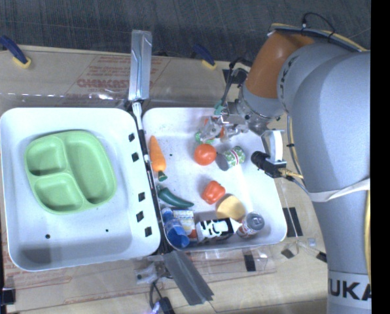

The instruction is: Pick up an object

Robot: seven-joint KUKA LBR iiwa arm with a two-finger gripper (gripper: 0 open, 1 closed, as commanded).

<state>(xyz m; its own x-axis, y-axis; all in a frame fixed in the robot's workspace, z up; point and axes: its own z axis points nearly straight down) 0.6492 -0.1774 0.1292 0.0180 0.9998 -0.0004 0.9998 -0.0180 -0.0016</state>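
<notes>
The big grey arm (326,129) comes in from the right, its orange band (268,64) curving over the far right corner of the right-hand white bin (182,120). From there the wrist bends down so that the claw (222,124) sits low over the far part of that bin, just above a small green and red object (207,135) that I cannot identify. I cannot tell how the claw stands, whether wide, narrow or gripping; the metal parts there blur together.

Just near of the claw lies a round red-orange tomato-like ball (205,154), with a small striped green and white can (232,157) beside it on the right. An orange carrot-shaped piece (157,156) lies along the bin's left wall. Further toward me sit an orange-red pepper-shaped piece (213,191), a pale yellow rounded piece (231,207), a dark green curved pepper (174,198), a blue bottle-like item (175,231), a black and white printed box (214,228) and a small tin can on its side (252,224).

The left-hand white bin (25,241) holds a light green divided plastic plate (69,170).

On the arm's base I read "KUKA", cut off at the edge (349,286). Reddish print on the cardboard of the worktop (103,80) beyond the bins is too faint to read, as is the box's lettering.
</notes>
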